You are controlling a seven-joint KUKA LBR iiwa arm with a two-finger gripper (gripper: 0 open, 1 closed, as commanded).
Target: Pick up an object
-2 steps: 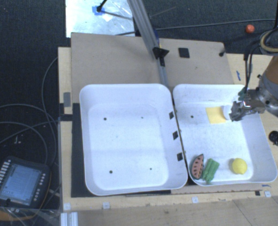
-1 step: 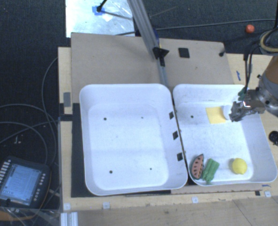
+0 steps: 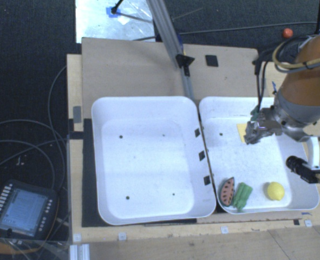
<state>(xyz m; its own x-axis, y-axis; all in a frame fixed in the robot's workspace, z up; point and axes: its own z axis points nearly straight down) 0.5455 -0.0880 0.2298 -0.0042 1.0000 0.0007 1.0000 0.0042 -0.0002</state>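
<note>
Nearest the camera, along the right bin's front wall, lie a watermelon-slice toy, a green toy touching it at its 3 o'clock, and a lemon further toward 3 o'clock. Farther back, the hand hangs over the bin floor, just beside a yellow piece at its 9 o'clock; how wide it is open cannot be told. The left bin sits on the table.

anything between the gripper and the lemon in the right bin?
No. In the camera view, only bare white floor of the right bin lies between the gripper and the lemon.
</note>
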